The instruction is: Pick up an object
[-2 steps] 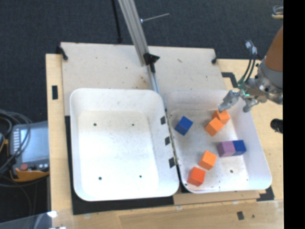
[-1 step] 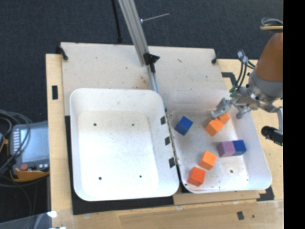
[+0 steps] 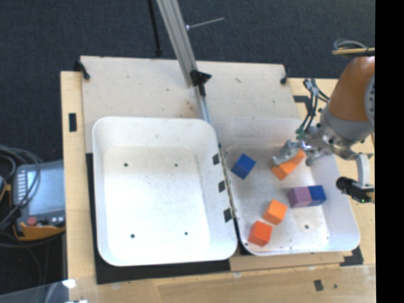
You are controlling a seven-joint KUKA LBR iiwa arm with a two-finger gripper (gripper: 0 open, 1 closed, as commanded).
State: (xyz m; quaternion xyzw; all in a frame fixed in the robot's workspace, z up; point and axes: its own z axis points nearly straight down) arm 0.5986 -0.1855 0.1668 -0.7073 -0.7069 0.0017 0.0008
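robot arm closes in on an orange block (image 3: 287, 166) in the right bin (image 3: 341, 232) on the worktop (image 3: 145, 81).

the end effector (image 3: 295, 151) sits right at the orange block's upper edge, in the bin's upper half; whether its fingers are apart or clamped on the block cannot be told from this angle. a blue cube (image 3: 243, 166) lies near to the left, a purple block (image 3: 300, 196) touching a blue block (image 3: 317, 194) sits below, and two more orange cubes (image 3: 275, 211) (image 3: 260, 233) lie toward the bin's lower left. to do the pick well, the fingers should straddle the block squarely on opposite faces and lift straight up, clear of the neighbours. no brand, label or legible writing can be made out.
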